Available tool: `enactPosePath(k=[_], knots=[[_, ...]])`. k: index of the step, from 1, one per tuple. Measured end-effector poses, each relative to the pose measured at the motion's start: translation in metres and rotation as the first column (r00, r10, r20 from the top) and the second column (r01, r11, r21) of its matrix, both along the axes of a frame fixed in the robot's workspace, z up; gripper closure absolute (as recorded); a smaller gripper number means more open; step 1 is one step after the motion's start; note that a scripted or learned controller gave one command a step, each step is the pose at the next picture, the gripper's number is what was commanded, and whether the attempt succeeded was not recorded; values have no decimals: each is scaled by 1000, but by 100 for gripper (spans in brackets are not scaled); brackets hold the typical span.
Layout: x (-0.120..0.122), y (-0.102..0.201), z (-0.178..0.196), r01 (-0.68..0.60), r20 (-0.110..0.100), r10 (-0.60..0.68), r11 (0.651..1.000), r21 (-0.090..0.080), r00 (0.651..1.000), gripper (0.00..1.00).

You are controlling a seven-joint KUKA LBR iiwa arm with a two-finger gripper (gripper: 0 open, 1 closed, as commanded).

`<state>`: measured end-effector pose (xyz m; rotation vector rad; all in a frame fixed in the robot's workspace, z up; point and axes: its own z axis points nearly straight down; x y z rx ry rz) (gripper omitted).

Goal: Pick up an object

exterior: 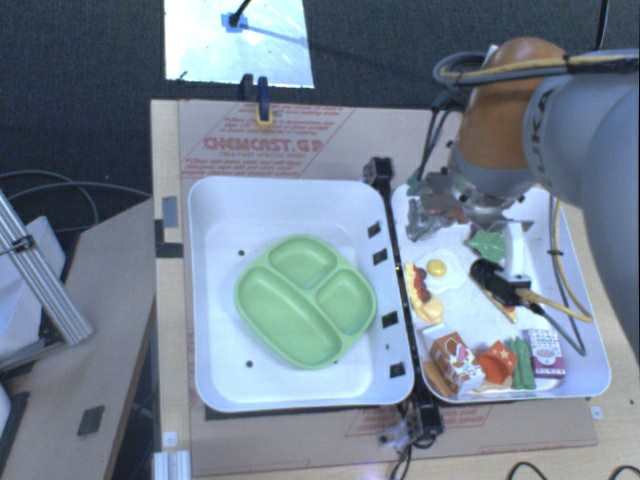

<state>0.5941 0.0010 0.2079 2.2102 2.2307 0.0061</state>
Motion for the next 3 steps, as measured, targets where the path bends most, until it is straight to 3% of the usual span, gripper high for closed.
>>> enactPosePath(k=[1, 2, 3], knots=[[33, 34, 7, 2, 1, -2, 1000, -1, 1000, 100], [39, 73, 22, 1, 0, -1, 1000, 1, 1000, 100], [54, 68, 13, 3, 0, -3, 1000, -2, 1000, 100]])
